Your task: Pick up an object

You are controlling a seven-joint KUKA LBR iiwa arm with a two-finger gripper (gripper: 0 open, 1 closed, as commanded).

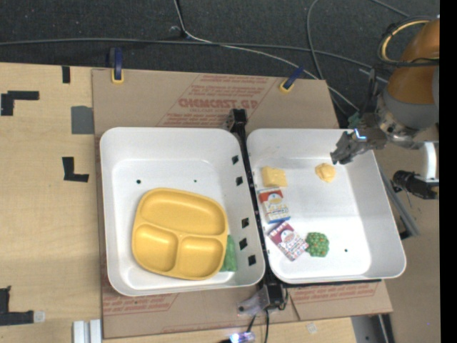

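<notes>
My gripper (343, 151) hangs over the far right part of the right bin (371, 191), just up and to the right of a small yellow chunk (325, 172). Nothing shows between its dark fingers. A pale yellow block (273, 176) lies near the bin's left wall. Below it sit two small red and white packets, the upper packet (273, 205) and the lower packet (289, 241). A green broccoli piece (317, 244) rests beside the lower packet.
The left bin (114, 191) holds a yellow sectioned plate (180, 232) with a green item (229, 254) tucked at its right edge. A black divider (246, 191) runs between the bins. Cables cross the dark area behind the bench.
</notes>
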